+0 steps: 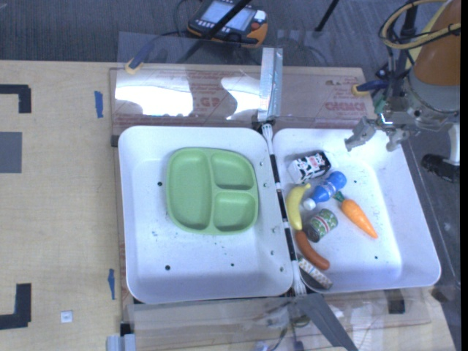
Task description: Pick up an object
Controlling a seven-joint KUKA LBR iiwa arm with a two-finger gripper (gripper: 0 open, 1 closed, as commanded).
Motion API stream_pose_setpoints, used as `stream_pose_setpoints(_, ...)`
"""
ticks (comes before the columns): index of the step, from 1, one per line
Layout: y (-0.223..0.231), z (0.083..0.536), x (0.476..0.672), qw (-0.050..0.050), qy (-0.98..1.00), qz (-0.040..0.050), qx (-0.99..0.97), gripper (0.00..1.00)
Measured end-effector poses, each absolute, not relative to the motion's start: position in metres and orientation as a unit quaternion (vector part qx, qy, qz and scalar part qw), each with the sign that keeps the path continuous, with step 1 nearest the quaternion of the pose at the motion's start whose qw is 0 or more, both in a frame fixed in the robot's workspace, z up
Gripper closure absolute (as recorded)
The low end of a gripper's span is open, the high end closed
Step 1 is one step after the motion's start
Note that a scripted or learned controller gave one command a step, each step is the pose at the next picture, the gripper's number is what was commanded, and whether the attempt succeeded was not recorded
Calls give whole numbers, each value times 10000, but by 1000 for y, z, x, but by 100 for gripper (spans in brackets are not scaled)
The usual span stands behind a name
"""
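Left bin (146, 269) is being occupied by a green divided plate (213, 190), lying flat, three compartments, nothing in them. A teach pendant (228, 19) is being seen beyond the bins, on the floor at the top.

Right bin (409, 218) is being loaded along its left side: a black-and-white cow-print carton (308, 165) at the top, a blue bottle (328, 186) just below it, a banana (295, 205) being pressed against the bin's left wall, a small can (322, 224) beside the banana, a carrot (359, 217) lying apart to the right, tip pointing down-right. A sausage (313, 253) is being seen below the can, and a brush-like item (315, 275) at the bin's lower-left corner.

Gripper (374, 134) is being held over the right bin's top-right corner, well apart from all objects. Fingers (357, 138) are being kept spread, nothing between them.
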State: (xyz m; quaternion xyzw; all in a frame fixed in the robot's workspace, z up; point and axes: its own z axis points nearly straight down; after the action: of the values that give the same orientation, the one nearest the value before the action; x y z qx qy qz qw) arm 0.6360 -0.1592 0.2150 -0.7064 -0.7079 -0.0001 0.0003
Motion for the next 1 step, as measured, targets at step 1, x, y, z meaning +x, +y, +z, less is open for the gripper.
stream_pose_setpoints(1,-159,226,637,-15,-7086,-10,-7056,100)
